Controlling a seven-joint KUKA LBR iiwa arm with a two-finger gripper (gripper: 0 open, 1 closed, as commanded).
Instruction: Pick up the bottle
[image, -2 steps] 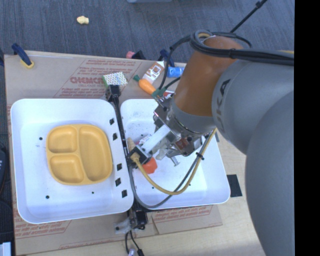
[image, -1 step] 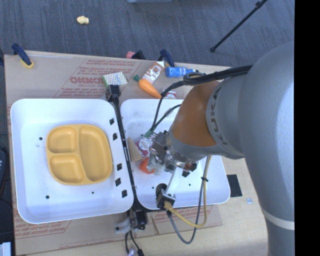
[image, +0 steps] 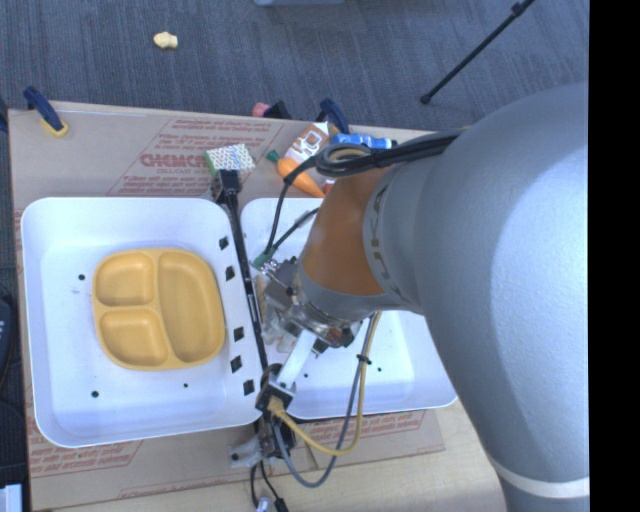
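Note:
An orange bottle (image: 302, 157) with a white label lies just behind the back rim of the right bin (image: 405, 375), partly hidden by the arm. The grey arm with its orange band covers most of that bin. My gripper (image: 300, 325) points down into the left part of the right bin, close to the divider between the bins. It sits well in front of the bottle, and nothing of the bottle shows at its tip.
A yellow divided plate (image: 158, 307) lies in the left bin (image: 45, 300). A small patterned block (image: 230, 158) and a blue item (image: 358, 141) rest on the cardboard at the back. Cables (image: 300, 440) hang over the front edge.

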